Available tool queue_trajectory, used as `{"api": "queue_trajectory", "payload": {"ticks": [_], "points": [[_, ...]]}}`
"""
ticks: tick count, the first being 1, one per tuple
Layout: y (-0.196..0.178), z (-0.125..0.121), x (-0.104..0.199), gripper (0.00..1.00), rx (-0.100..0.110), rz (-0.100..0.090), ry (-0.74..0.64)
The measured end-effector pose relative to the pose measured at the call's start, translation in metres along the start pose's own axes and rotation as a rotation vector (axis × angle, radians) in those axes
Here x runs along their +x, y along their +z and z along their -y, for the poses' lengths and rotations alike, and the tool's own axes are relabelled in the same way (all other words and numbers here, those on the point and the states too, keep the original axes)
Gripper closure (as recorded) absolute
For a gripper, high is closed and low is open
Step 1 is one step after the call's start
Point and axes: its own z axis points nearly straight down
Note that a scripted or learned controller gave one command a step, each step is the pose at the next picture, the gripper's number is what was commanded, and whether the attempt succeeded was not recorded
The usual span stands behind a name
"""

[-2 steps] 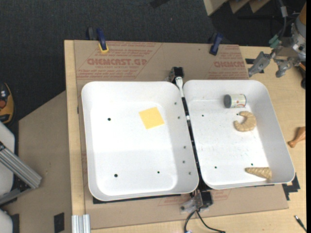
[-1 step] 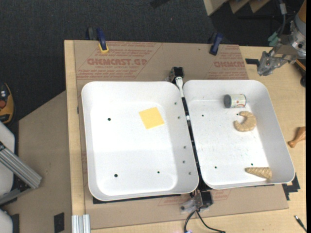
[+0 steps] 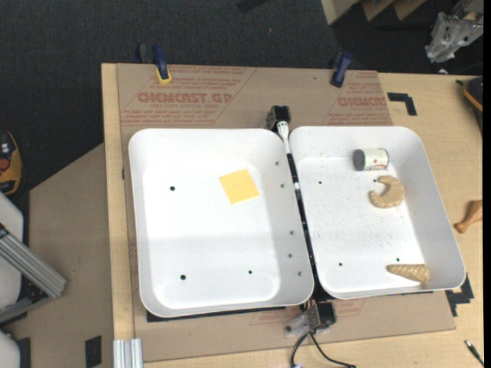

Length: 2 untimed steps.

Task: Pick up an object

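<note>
A flat yellow square [image 3: 238,185] lies in the left bin [image 3: 153,205], near its upper middle. The right bin [image 3: 437,205] holds three things. A small white cylinder with a grey end [image 3: 370,159] lies on its side near the far wall. Just below it rests a tan crescent-shaped piece [image 3: 387,193]. A tan cone-like piece [image 3: 409,271] lies at the bin's near right corner, close to the rim.
Both bins sit on a cardboard sheet [image 3: 230,98] held by blue clamps [image 3: 161,61] at the back. A black bracket [image 3: 278,118] stands between the bins' far corners. An orange item [image 3: 469,219] lies right of the right bin. Metallic clutter [image 3: 454,33] sits at the top right.
</note>
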Motion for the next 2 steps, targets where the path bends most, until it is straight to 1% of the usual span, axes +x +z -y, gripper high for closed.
{"api": "queue_trajectory", "payload": {"ticks": [1, 2], "points": [[-0.112, -0.001, 0.039, 1.0, 0.002, -0.002, 0.0], [-0.096, -0.001, 0.073, 1.0, 0.022, -0.005, 0.003]]}}
